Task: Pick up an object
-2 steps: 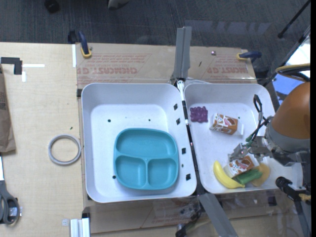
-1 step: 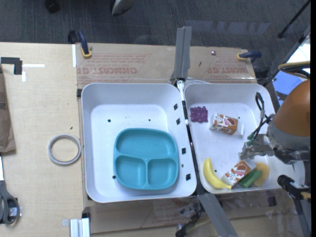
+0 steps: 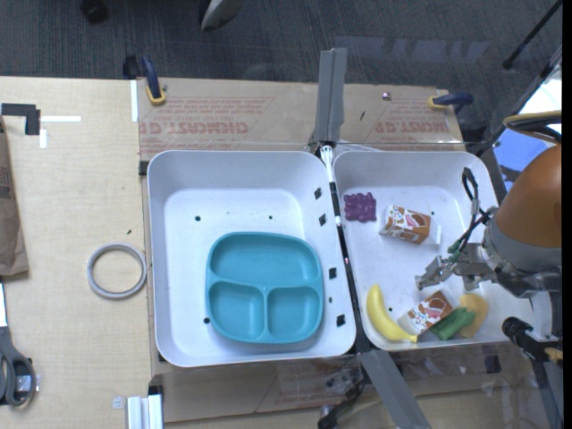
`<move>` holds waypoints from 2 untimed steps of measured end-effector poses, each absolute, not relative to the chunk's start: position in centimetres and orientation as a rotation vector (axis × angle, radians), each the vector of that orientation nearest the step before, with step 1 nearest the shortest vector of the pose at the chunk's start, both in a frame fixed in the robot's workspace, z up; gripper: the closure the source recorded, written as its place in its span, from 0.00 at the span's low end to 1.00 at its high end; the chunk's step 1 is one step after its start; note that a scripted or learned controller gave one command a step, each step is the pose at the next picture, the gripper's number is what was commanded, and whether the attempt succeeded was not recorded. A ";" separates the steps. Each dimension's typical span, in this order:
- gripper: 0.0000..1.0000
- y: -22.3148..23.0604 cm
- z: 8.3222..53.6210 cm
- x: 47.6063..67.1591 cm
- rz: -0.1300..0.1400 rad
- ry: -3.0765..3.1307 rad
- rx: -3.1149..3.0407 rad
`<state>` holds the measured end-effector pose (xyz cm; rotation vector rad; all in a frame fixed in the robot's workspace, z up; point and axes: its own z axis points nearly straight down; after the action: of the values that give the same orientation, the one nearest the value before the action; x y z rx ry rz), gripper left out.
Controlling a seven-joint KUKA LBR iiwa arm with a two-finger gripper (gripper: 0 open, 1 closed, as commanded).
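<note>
Camera view: the gripper (image 3: 435, 275) hangs low in the right bin (image 3: 407, 164), its fingers parted and gripping nothing. Just below lie a small carton (image 3: 429, 312), a green piece (image 3: 453, 322) and a banana (image 3: 384, 315). A good pick, I judge, means centring on one item before closing. The clutter there overlaps, so outlines blur; the arm's wrist hides the bin's right side.

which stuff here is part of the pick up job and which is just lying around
For the job: gripper; right bin holding the banana, purple grapes, two small snack cartons, green vegetable, yellow piece.

Lying about: teal divided plate in the left bin, tape ring, scissors, clamps.
</note>
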<state>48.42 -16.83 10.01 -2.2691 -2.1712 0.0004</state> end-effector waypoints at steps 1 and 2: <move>0.00 -20.4 15.8 49.8 0.001 -2.482 -1.927; 0.00 -18.8 19.1 60.2 0.002 -2.414 -2.013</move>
<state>60.16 -18.76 19.14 -2.0125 -2.4139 0.0017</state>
